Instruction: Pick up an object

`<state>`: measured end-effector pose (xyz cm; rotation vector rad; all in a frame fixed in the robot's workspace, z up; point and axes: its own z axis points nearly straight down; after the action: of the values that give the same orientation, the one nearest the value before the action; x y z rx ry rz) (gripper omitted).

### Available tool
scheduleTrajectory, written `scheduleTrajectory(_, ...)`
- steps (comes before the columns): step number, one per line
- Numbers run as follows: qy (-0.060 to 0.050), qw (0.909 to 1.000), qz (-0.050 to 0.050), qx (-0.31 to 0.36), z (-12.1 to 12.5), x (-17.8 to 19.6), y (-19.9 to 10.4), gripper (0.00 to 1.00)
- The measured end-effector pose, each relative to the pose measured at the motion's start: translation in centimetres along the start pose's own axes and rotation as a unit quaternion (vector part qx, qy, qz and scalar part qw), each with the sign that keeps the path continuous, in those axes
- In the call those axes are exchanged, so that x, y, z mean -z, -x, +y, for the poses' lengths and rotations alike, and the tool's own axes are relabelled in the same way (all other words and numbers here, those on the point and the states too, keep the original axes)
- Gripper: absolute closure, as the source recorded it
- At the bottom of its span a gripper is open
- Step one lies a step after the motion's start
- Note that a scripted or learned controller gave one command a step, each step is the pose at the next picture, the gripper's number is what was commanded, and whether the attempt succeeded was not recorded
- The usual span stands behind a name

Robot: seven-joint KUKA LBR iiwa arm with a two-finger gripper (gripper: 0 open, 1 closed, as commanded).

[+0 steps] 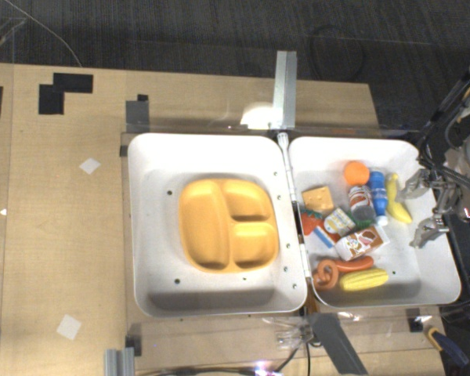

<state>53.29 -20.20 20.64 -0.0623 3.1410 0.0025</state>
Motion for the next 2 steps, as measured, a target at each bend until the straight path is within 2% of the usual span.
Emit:
scheduleTrajectory(1,-0.001,0.9975,-0.003,0.07,3.8,-6.0,1.9,0.0)
scheduleTrajectory(2,-0.002,0.9978,-0.008,-0.065,2.2,-11.6,-3.2,0.0)
